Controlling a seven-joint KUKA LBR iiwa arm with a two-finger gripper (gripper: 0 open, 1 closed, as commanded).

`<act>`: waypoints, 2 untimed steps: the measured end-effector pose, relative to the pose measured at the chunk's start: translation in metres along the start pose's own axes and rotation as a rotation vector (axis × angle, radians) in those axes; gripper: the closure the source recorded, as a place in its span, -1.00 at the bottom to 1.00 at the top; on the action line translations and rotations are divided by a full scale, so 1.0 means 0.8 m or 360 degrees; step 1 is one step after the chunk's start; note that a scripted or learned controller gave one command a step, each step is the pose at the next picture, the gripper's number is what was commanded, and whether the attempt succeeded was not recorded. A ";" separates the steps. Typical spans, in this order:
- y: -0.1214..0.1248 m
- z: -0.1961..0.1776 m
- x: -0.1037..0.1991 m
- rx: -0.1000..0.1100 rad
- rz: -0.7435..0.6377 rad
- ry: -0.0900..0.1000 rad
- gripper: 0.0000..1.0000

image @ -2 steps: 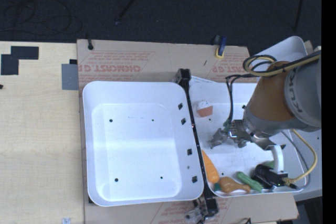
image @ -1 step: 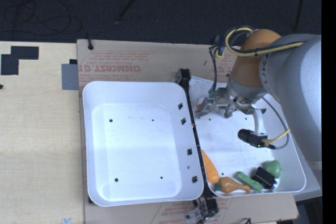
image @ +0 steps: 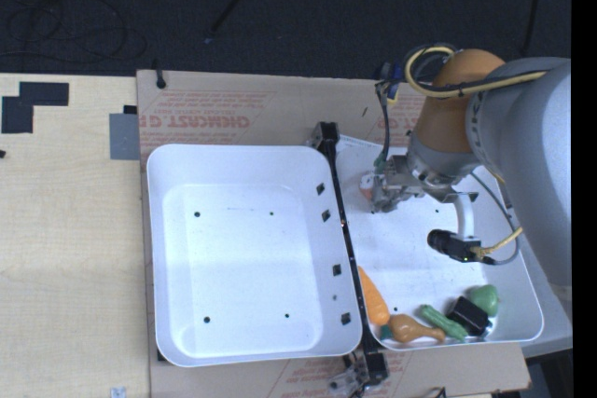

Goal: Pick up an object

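The fingers of the gripper (image: 381, 193) are sitting low over the upper left part of the right bin (image: 522, 294), close to the divider between the two bins. They are too small and blurred to read, so whether they are spread or pinched cannot be told, and nothing can be made out between them. Above the gripper, the wrist is rising into the orange band (image: 462, 102) and then into the broad grey arm (image: 527, 154), which is reaching in from the right and covering the bin's upper right corner. Cables are looping around the wrist, and a black cylindrical piece (image: 450, 244) is hanging just below it over the bin floor.

The objects for picking are lying well apart from the gripper, gathered along the lower edge of the right bin. An orange carrot (image: 372, 295) is lying against the divider, pointing up and to the left. Just beside it an orange-tan toy (image: 410, 328) is resting, then a green stick-like piece (image: 438, 320), a black block (image: 469, 315) and a rounded green object (image: 484, 297) near the lower right corner.

The left bin (image: 168, 200) is sitting beside it on a cardboard sheet (image: 242, 102) that is covering the pale wooden tabletop (image: 65, 247).
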State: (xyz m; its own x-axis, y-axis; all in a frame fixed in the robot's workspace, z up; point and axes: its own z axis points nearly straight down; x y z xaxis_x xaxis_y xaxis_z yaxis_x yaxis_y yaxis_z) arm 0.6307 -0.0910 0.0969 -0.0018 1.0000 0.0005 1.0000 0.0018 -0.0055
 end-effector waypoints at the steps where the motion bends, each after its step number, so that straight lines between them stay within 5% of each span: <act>1: -0.090 0.012 0.001 -0.0001 0.0005 0.0001 1.00; 2: 0.001 0.011 -0.007 -0.0014 0.0001 -0.0002 1.00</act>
State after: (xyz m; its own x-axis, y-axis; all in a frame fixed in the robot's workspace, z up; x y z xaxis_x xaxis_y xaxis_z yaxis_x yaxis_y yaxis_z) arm 0.6315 -0.0969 0.0881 -0.0014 1.0000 -0.0009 1.0000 0.0014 0.0033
